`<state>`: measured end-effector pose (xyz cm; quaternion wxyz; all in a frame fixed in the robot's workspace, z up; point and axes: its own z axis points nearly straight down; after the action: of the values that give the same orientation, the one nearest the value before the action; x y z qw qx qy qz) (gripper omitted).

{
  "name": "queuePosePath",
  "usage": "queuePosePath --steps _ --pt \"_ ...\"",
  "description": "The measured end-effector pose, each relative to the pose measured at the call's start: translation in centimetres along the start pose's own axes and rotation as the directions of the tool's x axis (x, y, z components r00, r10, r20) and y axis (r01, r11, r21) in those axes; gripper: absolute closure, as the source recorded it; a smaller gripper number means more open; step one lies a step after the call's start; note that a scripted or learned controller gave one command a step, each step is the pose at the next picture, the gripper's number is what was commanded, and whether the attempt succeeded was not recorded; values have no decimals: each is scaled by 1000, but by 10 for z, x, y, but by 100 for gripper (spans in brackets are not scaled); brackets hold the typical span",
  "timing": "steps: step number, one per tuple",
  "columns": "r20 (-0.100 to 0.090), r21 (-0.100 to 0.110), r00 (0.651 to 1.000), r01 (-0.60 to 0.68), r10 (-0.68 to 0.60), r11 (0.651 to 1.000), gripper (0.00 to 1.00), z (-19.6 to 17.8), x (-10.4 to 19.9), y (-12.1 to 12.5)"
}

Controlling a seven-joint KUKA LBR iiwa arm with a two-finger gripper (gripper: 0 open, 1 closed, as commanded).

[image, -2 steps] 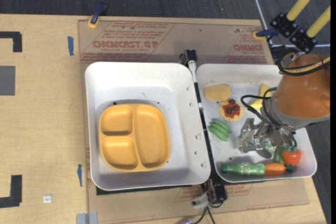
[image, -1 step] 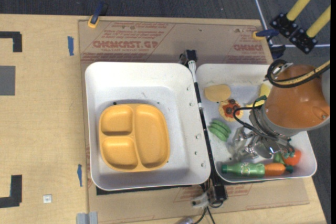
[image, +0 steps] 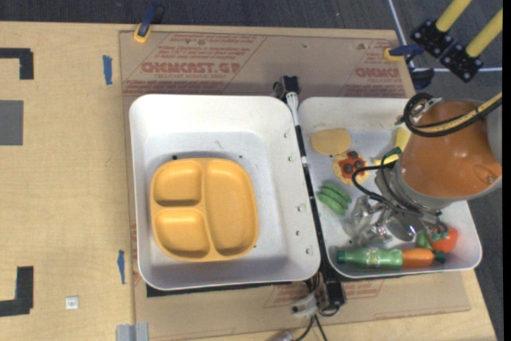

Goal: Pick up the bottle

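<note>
You see the green plastic bottle (image: 369,257) lying on its side along the near wall of the right-hand shallow white bin (image: 471,251), its end beside an orange plastic carrot (image: 418,257). The metal two-finger gripper (image: 374,224) hangs just above the bottle; you cannot tell its state. A yellow three-compartment plastic plate (image: 204,207) sits well left of the bottle.

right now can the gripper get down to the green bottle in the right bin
Probably yes. The gripper hangs just above the green bottle, which lies flat by the right bin's near wall, with the carrot crowding its cap end.
</note>
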<state>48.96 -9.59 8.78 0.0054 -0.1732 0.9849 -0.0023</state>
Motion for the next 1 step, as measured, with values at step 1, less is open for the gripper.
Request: queuePosePath --steps 1 --pt "-1 -1 993 119 -119 993 100 0 -5 1"
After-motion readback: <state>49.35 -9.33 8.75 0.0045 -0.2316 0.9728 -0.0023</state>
